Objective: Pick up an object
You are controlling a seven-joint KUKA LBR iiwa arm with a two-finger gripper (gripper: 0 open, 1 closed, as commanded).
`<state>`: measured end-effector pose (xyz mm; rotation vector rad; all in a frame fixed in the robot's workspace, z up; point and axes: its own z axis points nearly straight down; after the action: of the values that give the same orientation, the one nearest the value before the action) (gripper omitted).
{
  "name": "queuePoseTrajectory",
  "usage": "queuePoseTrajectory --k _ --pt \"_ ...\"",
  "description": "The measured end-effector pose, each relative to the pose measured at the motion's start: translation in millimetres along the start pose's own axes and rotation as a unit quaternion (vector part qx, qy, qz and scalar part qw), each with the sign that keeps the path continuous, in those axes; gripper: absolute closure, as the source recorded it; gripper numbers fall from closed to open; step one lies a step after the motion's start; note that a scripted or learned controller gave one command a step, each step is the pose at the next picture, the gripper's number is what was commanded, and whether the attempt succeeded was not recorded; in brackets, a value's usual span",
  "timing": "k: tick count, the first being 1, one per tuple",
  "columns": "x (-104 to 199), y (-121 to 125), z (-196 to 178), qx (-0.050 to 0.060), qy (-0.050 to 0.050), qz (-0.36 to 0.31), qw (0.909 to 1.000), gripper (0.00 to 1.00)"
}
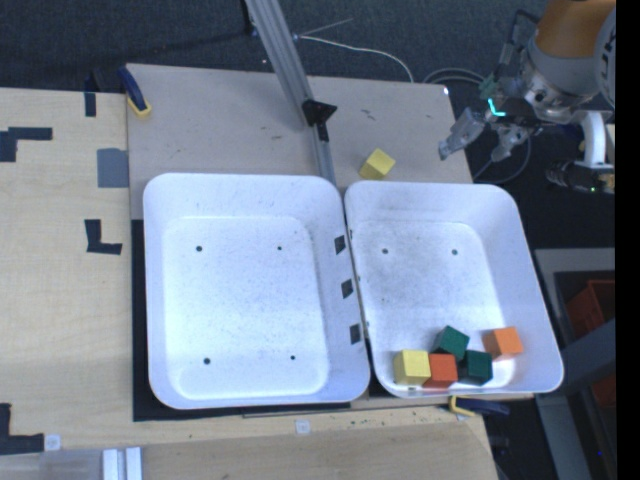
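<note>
A single fixed camera looks down at a slant from above the bench (250, 118), framing both white bins (245, 288), the arm (570, 28) entering from the right.

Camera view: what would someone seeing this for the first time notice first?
Probably the cluster of coloured blocks in the near right corner of the right bin: a yellow block, a red block, two dark green blocks and an orange block. Next, a lone yellow block on the bench behind the bins, and the gripper raised over the bench's far right corner.
</note>
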<state>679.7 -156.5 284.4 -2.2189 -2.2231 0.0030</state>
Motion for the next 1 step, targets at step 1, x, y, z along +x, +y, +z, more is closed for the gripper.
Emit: queuePoseTrajectory --k 1 --pt "-45.5 -105.1 76.6 0.004 0.000 0.003 1.0000 0.00"
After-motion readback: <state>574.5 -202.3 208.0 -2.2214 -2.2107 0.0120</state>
